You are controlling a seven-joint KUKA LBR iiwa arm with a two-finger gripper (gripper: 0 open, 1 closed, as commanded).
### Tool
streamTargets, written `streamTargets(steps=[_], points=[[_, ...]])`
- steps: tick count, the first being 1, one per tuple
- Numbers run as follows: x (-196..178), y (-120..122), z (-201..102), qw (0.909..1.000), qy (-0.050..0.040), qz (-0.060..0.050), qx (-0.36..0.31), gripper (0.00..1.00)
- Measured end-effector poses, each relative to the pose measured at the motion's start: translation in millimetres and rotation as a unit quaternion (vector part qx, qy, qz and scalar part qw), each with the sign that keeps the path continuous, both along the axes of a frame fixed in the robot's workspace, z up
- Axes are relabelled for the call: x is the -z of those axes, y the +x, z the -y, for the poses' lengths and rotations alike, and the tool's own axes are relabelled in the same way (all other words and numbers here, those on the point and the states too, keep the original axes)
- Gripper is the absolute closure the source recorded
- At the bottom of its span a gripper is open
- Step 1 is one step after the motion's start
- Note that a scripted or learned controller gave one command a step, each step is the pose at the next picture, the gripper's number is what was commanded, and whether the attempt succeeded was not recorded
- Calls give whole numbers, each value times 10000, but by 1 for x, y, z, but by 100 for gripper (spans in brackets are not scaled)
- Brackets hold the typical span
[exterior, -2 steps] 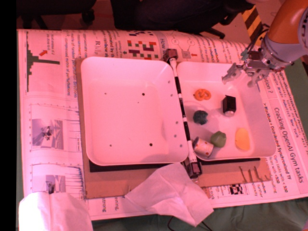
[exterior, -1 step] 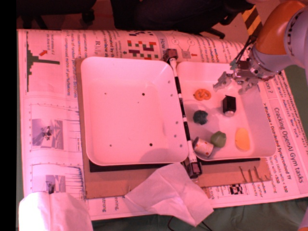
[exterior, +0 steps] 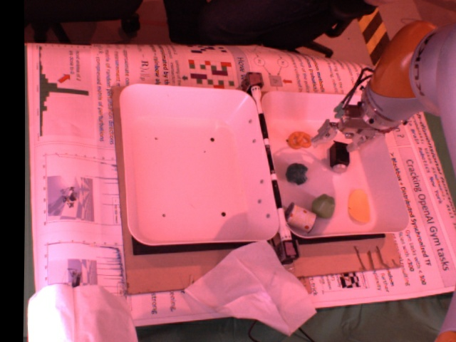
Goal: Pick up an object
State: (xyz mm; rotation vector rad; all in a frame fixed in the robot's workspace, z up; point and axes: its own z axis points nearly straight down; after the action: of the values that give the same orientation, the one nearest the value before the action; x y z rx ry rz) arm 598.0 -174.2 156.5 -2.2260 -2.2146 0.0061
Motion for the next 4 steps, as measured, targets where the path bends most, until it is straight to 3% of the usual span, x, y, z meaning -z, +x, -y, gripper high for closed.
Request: streamTargets(steps=[1, 2, 3, 4], points=[[23, 7, 5, 9999, -45, 139, -18, 0], [25, 8, 7, 9999, -59, 156, -10, 0], [12, 10, 10, 9998, -90, 201, 8, 100], [-51, 10, 3, 10000, -9, 76, -18, 100]])
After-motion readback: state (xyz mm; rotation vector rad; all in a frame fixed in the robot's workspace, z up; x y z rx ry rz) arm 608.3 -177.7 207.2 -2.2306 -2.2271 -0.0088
